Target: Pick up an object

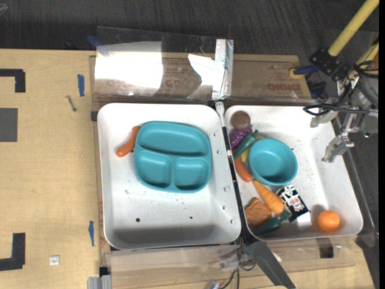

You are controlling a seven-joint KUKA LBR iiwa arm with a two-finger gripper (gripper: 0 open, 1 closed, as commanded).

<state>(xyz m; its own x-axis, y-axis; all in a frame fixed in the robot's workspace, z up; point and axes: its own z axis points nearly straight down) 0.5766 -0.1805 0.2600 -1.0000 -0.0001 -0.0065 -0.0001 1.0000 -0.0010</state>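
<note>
The nearest candidate I can see is the small round orange fruit [328, 220], smooth and ball-shaped, lying by itself in the near right corner of the right white plastic bin [319, 161]. From my pincer [337, 147], which hangs over that bin's right edge, the fruit lies toward the near side of the view and only slightly left. Being round, it has no long axis to line up with, so I judge that any approach angle would do, though a smooth ball could roll away under a poor closure.

I cannot tell whether the pincer is apart or together; it is too small and blurred against the bin wall. Nothing visible sits between its tips.

Further left in the same bin the objects crowd together: a black-and-white printed carton [294, 201], a long orange toy carrot [268, 196] lying diagonally, and a tan ridged toy [257, 211] touching the carrot. Beyond them are a glossy teal bowl [273, 161], a purple grape bunch [239, 138] and a brown round piece [240, 119].

The left white bin [114, 191] holds a teal three-compartment tray [172, 156] with an orange sausage-like piece [127, 143] against its left rim. Both bins rest on the brown desk [42, 161].
</note>
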